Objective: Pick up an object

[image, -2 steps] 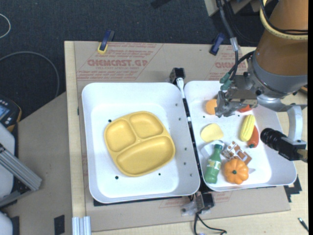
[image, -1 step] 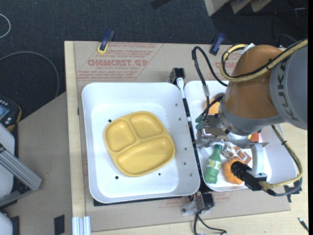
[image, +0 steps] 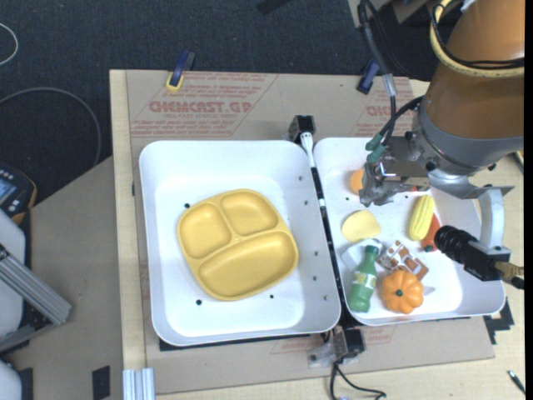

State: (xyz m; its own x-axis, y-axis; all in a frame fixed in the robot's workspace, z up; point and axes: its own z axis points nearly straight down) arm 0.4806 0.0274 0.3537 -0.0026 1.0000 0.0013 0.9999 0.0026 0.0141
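Gripper [image: 376,183] low in the right bin [image: 466,305], finger state unclear, orange object [image: 357,179] just left of it, lemon [image: 361,225], corn [image: 421,215], green bottle [image: 363,278], pumpkin [image: 400,291] nearer, yellow tray [image: 237,242] in left bin [image: 162,248].

A bulky robot arm [image: 475,98] at the upper right of the frame: rounded orange band above a grey wrist, black cables looping around, small dark metal gripper [image: 379,182] below.

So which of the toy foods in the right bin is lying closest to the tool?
The orange piece at the bin's upper left, partly hidden beside the tool. The pale yellow slice, corn, bottle and pumpkin lie farther off.
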